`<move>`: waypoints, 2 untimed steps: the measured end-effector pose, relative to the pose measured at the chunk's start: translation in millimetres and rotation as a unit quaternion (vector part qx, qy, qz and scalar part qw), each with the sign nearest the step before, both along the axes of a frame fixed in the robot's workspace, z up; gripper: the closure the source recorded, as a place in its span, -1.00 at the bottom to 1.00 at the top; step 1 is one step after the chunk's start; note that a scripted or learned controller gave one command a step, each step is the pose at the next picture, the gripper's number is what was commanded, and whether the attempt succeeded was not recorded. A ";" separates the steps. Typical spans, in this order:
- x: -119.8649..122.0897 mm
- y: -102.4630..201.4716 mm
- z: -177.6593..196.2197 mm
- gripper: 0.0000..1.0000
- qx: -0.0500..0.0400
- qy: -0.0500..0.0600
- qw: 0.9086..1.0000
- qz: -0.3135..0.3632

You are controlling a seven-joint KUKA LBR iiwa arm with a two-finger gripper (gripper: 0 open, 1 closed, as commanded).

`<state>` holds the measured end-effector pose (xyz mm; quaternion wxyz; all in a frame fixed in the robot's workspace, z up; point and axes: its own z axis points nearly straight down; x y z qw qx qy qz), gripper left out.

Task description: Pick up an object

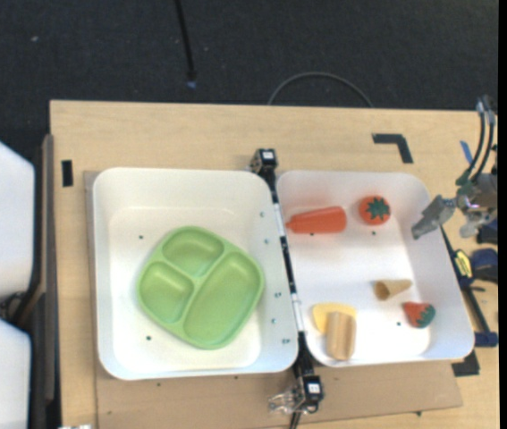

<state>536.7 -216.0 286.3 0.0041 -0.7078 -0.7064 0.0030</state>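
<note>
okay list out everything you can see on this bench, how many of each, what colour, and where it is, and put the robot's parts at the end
left bin: 1, white, left half of the bench
right bin: 1, white, right half, touching the left bin
divided plate: 1, green, three compartments, in the left bin
carrot: 1, orange, upper left of the right bin
tomato: 1, red with green top, upper middle of the right bin, right of the carrot
cone: 1, tan, middle right of the right bin
strawberry: 1, red with green, lower right of the right bin
cheese wedge: 1, yellow, lower left of the right bin
bread roll: 1, tan, lying against the cheese wedge
bench: 1, light wood
claw: 1, grey, over the right bin's right rim, holding nothing visible
</note>
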 end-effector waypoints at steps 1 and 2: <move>2.1 0.8 6.7 -1.00 -0.001 -0.006 1.000 0.001; -4.3 1.0 -54.2 -1.00 -0.001 -0.003 1.000 0.000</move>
